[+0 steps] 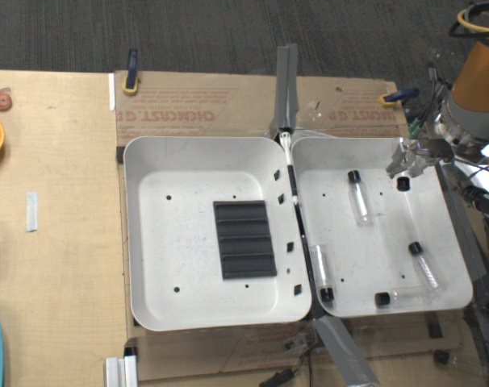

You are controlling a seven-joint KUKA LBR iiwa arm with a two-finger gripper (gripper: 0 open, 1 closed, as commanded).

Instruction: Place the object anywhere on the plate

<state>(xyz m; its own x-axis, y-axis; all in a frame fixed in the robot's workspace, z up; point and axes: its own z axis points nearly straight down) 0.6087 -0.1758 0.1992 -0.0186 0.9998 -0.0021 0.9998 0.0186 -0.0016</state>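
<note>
Claw (406,168) sits at the upper right corner of the right bin (462,293), too small and blurred to tell how far open it is or whether it has anything; a dark cap shows just below it. Four clear tubes with black caps lie in that bin: one (358,196) near the claw, one (423,263) lower right, one (319,274) by the left wall, one (390,297) along the bottom wall. Dark ribbed plate (244,239) lies flat mid left bin (135,216), well apart.

Risks, as I judge: round tubes roll or slip on pinch; wall-hugging ones block a finger; dropping during carry over the divider; tube rolling off the ribs.
</note>
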